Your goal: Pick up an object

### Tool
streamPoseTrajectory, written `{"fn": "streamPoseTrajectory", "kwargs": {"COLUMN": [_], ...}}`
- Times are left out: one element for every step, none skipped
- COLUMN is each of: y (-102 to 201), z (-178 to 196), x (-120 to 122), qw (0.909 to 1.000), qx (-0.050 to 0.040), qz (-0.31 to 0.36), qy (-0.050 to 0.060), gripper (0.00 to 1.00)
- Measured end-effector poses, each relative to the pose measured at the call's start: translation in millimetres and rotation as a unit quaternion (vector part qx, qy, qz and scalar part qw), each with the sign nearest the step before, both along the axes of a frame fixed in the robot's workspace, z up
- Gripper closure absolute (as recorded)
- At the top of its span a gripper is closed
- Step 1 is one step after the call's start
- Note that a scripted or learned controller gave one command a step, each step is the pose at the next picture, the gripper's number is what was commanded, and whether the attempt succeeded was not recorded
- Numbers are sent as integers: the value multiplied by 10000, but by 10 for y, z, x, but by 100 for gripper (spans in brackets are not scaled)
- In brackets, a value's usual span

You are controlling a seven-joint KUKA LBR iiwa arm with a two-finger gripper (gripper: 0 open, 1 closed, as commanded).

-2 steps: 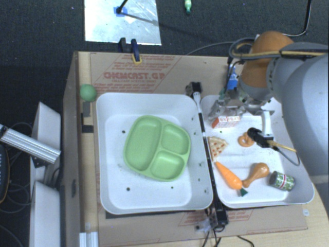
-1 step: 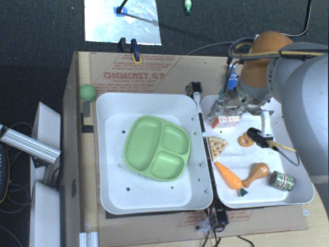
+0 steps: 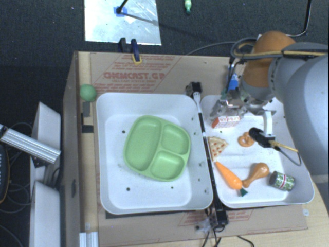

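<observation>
your gripper (image 3: 227, 112) low over the red-and-white carton (image 3: 226, 121) in the right bin (image 3: 303, 189), you cannot tell its grip state, carrot (image 3: 229, 175) nearby

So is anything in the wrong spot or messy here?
A little. A green ball sits on the bench outside both bins, by the left bin's corner. The green plate lies crooked in that bin. In the right bin, the carrot, pizza slice and can lie scattered.

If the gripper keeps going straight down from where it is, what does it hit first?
Most likely the small red-and-white carton lying directly beneath the gripper in the right bin; depth is hard to judge from this slanted view.
</observation>
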State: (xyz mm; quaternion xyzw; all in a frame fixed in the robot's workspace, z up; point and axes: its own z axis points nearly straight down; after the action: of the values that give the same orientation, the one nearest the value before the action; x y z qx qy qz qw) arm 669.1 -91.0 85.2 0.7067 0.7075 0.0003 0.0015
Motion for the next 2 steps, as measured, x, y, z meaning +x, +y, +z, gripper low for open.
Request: {"fn": "streamPoseTrajectory", "kwargs": {"y": [77, 58], "z": [-3, -2], "x": [-1, 0], "qw": [10000, 10000], "qx": [0, -1], "qz": [15, 5], "qy": [2, -1], "gripper": [0, 0]}}
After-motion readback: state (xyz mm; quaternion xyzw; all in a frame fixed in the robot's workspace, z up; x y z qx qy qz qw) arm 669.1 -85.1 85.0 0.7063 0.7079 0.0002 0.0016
